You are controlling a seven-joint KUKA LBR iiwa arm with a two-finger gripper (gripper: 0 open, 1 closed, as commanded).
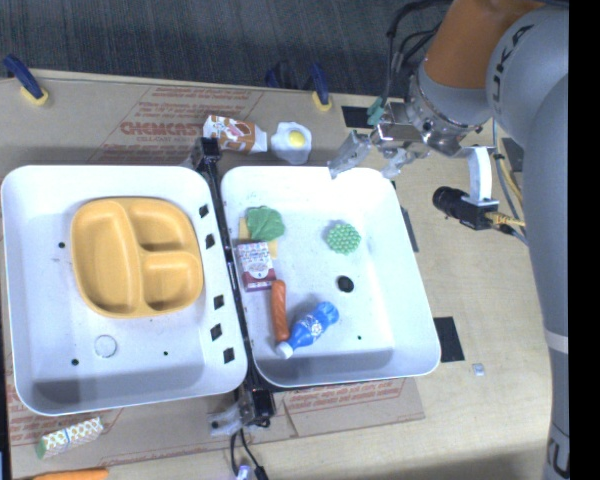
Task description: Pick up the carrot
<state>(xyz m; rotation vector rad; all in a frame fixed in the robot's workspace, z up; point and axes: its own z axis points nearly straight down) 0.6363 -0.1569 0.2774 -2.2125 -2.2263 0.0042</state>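
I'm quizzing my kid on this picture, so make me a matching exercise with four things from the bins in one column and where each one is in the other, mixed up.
Things:
1. carrot
2. yellow divided tray
3. blue bottle
4. green bumpy ball

Places:
A. alone in the left bin
B. right bin, near the front wall, just right of the carrot
C. right bin, toward its right side, above a small dark spot
D. right bin, near its left wall, lying lengthwise below a small packet

Pairs: 1-D, 2-A, 3-B, 4-C

The carrot (pixel 279 309) is a slim orange stick. It lies flat in the right bin (pixel 405 268), touching the blue bottle (pixel 311 328).
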